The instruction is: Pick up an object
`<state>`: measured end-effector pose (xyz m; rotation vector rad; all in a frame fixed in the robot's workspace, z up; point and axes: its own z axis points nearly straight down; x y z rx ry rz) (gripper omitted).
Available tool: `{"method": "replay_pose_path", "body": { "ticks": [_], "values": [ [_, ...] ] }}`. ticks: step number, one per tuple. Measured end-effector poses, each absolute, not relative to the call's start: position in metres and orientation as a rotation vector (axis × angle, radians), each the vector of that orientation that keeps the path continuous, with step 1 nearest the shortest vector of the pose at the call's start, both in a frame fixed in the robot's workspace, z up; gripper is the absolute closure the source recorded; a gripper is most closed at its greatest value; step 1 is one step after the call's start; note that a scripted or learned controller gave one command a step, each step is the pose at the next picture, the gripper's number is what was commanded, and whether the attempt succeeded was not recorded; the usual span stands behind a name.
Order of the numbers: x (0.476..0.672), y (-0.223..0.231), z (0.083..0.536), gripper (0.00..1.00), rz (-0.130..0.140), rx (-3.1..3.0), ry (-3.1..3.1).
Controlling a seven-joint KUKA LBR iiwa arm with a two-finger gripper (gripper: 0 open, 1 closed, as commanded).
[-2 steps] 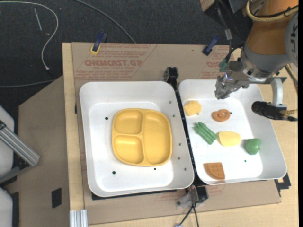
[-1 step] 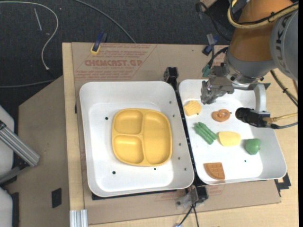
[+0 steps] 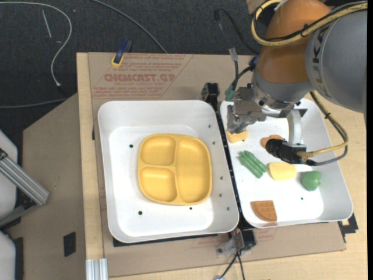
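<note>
My gripper (image 3: 236, 126) hangs low over the far left corner of the right bin (image 3: 327, 204). A small yellow-orange piece (image 3: 236, 137) lies right under its tip, touching or nearly touching it; I cannot tell whether it is gripped. Further in the same bin lie a green bean-like piece (image 3: 252, 163), a pale yellow lump (image 3: 282, 171), a green rounded object (image 3: 311, 180), a brown waffle-like wedge (image 3: 264, 210) and an orange object (image 3: 270, 141), which is partly hidden by the arm's black fitting.
The left bin (image 3: 116, 156) holds a yellow divided plate (image 3: 175, 169). The raised wall between the two bins runs just left of the gripper. The arm's grey and orange body covers the right bin's far side. Cables trail on the dark floor behind the bench.
</note>
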<state>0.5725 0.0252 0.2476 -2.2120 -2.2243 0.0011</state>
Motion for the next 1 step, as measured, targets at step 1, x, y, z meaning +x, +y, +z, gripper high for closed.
{"method": "replay_pose_path", "body": {
  "ticks": [1],
  "values": [
    [0.5599, 0.0663, 0.2405, 1.0, 0.002, -2.213, -2.223]
  ]
}}
